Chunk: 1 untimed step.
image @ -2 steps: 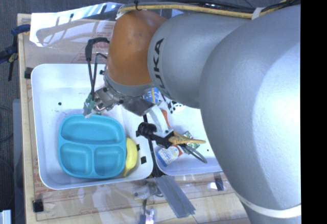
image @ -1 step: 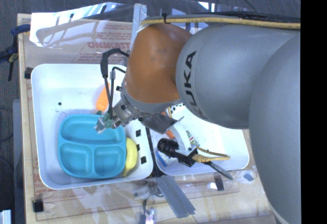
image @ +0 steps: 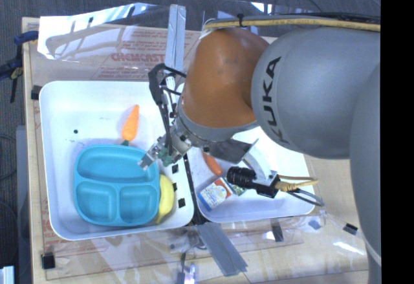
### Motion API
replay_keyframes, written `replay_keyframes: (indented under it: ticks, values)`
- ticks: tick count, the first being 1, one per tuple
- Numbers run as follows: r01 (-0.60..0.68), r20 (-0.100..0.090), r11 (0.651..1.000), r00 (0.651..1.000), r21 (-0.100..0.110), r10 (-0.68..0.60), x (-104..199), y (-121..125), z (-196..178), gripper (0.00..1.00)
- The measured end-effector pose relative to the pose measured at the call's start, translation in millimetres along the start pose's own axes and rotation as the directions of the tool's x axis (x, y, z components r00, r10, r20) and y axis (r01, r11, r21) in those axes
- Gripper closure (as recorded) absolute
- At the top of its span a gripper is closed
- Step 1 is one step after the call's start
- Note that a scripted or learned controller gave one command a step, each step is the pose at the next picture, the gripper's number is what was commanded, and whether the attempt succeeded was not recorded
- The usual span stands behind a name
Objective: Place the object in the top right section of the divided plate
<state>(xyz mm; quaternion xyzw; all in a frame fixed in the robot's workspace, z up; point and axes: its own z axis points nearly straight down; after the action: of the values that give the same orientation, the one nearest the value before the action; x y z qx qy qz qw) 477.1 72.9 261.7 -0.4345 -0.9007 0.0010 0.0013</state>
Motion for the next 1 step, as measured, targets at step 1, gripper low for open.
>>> replay_keyframes:
  ticks: [1]
  values:
    - [0.204, 0.004, 0.979, 0.979, -0.005, -0.204, 24.6, 98.5, -26.6, 1.00]
